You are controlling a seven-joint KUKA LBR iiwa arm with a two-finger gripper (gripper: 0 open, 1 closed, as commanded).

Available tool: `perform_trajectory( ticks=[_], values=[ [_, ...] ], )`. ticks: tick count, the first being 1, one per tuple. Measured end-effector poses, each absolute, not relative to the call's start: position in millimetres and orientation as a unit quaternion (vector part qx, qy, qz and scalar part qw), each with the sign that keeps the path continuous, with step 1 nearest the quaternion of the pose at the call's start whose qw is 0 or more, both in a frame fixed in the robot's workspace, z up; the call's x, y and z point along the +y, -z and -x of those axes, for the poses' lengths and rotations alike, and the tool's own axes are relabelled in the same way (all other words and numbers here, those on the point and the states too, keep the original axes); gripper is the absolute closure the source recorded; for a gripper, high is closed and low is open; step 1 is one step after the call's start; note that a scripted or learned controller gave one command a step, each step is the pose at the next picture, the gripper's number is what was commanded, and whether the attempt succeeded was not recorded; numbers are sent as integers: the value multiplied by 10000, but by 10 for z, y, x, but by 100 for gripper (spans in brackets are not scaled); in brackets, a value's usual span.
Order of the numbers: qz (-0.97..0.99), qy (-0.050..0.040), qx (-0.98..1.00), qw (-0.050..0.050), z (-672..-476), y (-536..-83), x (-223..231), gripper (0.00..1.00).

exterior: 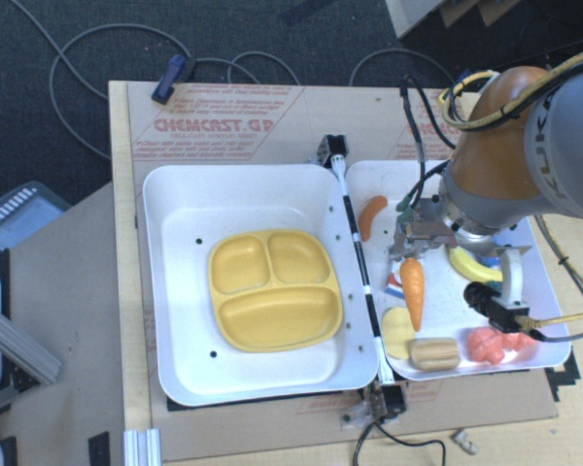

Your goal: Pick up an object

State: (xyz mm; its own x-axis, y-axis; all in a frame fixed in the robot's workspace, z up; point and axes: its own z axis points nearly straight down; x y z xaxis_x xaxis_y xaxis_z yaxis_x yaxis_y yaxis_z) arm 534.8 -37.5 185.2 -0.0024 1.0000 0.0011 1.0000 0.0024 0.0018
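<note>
My gripper [410, 244] hangs over the left part of the right bin [541, 289], below the grey and orange wrist. An orange carrot [413, 295] lies directly under it, thick end up against the gripper's tip and point toward the front. An orange-red sausage [371, 216] lies just left of the gripper by the bin's left wall. To its right is a yellow banana [472, 266], partly covered by the arm. Whether the carrot is gripped is hidden.
At the right bin's front lie a tan bread roll [434, 354], a pale yellow piece [396, 329] and a pink lump [496, 345]. A small red, white and blue item [394, 285] sits beside the carrot. The left bin [175, 212] holds a yellow divided tray [272, 289].
</note>
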Motion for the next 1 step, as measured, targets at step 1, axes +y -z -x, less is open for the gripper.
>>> perform_trajectory(
  ticks=[1],
  values=[
    [-7067, -4, 7075, 3, -5486, -2297, -84, 100]
  ],
)
